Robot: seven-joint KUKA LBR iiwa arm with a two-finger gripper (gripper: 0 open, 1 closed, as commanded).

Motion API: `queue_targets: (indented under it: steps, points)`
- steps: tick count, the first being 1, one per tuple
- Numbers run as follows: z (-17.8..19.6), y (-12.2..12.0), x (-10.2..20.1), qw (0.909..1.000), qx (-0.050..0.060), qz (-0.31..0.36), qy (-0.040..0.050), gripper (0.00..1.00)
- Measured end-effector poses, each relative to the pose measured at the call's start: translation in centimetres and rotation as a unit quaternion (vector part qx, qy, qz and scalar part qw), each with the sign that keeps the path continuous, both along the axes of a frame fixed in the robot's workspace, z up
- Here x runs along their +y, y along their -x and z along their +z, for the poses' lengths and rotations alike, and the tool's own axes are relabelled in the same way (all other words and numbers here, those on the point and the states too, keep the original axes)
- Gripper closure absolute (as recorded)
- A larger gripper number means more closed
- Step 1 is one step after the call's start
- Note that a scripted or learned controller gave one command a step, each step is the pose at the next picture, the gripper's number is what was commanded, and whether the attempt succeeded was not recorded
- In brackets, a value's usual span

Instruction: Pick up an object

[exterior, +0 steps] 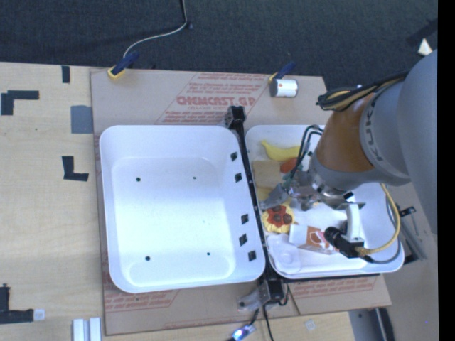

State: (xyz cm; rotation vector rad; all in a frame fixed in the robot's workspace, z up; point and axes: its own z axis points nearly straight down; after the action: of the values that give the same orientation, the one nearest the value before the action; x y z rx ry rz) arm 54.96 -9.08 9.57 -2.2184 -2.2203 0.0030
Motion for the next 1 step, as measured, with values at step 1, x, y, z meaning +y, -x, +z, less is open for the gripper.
queue_targets:
  steps: [1]
  points:
    - [-0.13, -0.05, -0.03, 1.0000, 0.000, 0.000, -0.0001, 0.00]
